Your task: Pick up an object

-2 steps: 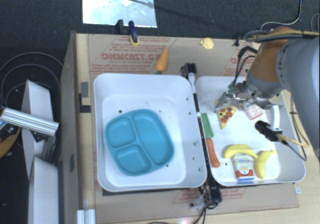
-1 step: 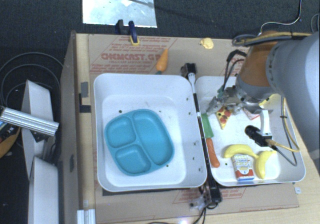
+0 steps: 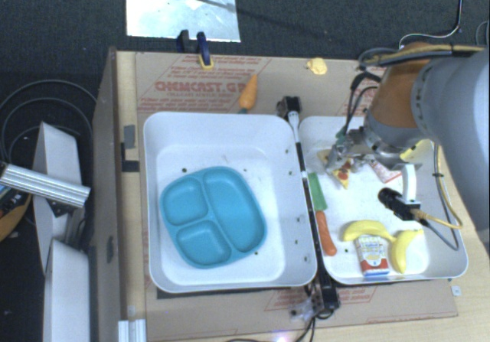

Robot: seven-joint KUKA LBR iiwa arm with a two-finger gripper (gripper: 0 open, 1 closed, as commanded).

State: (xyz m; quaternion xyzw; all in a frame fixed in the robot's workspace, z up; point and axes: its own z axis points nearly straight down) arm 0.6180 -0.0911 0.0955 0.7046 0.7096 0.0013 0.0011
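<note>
Cardboard covers the surface [image 3: 199, 80] under two white bins. Left bin [image 3: 164, 141] holds a blue divided tray [image 3: 212, 214]. Right bin [image 3: 444, 256] holds bananas [image 3: 365, 229], a carton [image 3: 371, 255]; the claw [image 3: 342, 158] hangs low over small pieces [image 3: 341, 174], grip unreadable. Nothing looks lifted yet.

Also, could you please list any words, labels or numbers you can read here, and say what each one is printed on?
"CHEMCAST": red print on the brown board under the bins, above the left bin.
Smaller red print on that board, top and bottom edges: too blurred to read.
Small red and white carton in the right bin: label too small to read.
</note>
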